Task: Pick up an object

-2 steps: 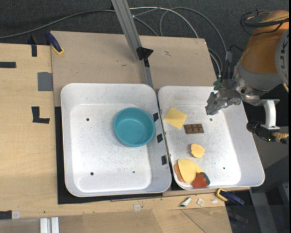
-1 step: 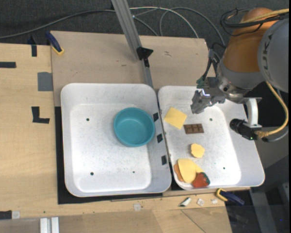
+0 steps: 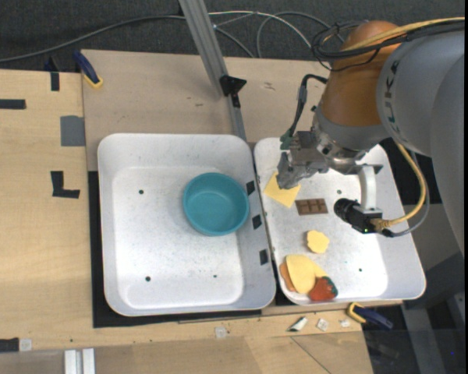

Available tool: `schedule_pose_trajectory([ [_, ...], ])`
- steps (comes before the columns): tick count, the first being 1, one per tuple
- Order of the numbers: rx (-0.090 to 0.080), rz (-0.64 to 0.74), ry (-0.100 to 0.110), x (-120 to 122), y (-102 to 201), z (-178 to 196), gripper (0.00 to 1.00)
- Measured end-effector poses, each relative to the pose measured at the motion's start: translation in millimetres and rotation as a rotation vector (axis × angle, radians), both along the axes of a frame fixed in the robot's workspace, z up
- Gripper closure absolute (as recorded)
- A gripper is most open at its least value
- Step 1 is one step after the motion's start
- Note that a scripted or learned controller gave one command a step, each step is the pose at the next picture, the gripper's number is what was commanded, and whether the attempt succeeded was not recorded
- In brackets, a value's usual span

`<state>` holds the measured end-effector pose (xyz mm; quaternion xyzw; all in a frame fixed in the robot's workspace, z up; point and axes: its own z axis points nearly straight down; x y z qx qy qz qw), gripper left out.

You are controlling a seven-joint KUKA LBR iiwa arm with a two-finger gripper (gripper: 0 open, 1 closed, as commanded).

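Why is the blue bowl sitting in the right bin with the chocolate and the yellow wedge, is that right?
Not quite. The camera view shows the blue bowl alone in the left bin. The chocolate and the yellow wedge are in the right bin, as you said, with the robot's hand just above the wedge.

even, soft overhead light, faint shadows, mild glare on white bins [image 3: 125, 162]
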<state>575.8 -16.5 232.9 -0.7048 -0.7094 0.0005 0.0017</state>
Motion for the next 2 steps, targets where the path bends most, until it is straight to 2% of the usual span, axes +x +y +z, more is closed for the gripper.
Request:
schedule_pose_trajectory([
  [1, 0.000, 0.000, 0.000, -6, 50, -9, 1.00],
  [2, 0.000, 0.001, -0.002, -9, 101, 0, 1.00],
])
